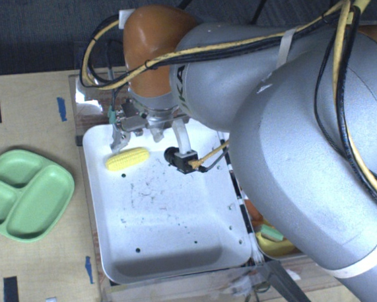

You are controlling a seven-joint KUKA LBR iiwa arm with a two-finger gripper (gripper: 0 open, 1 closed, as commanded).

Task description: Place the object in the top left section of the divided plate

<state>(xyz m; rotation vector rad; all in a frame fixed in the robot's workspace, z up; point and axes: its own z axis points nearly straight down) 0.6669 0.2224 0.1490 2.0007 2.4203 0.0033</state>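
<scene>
The small yellow corn cob (127, 159), prob. plastic, lies in the upper left part of the shallow white bin (184, 247), near the bin's far wall. Its long axis goes approx. left-right in the view, with the right end a little higher. The two-finger gripper (149, 139) hangs just above and a bit to the right of it. The fingers are spread wide and hold nothing. The left finger (117, 138) looks very close to the cob's upper left edge, but I cannot tell if it touches. The line betw. the two fingers runs nearly the same way as the cob, so I judge the wrist must turn, or shift toward the cob, before closing. If not, the fingers may only push it along. The bin floor around the cob is bare, w/ only small dark specks and scratches, so there is room to come down. The pale green three-section plastic plate (38, 204) sits outside the bin, well to the left on the light wooden bench (48, 273). Its top left section (16, 167) has nothing in it. The big grey arm (293, 137) covers most of the right side.
</scene>
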